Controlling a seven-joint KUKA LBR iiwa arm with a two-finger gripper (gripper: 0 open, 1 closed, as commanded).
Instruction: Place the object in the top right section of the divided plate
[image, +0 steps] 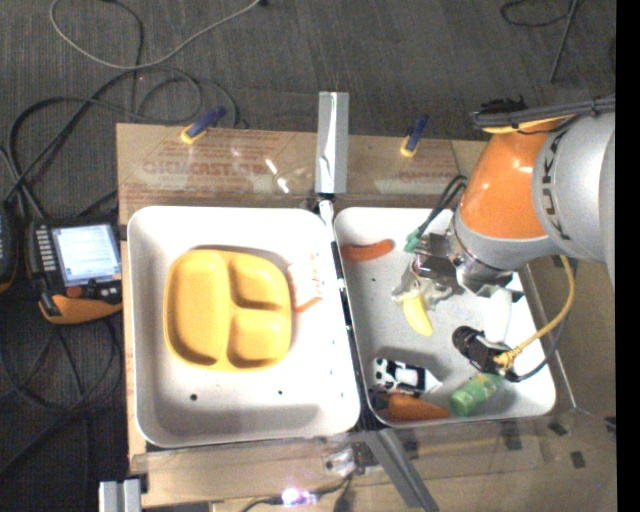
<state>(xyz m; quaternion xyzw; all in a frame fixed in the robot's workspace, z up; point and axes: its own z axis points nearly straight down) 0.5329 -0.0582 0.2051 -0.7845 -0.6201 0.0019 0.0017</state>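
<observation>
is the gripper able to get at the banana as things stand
Probably yes. The gripper hangs right over the banana in the right bin, and nothing lies on top of the banana or crowds it.

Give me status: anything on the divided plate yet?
Nothing delivered: the yellow divided plate in the left bin holds no object. In hand: the gripper is down in the right bin at the banana; a grasp can't be confirmed. Left: lift, carry over, release in the top right section.
</observation>
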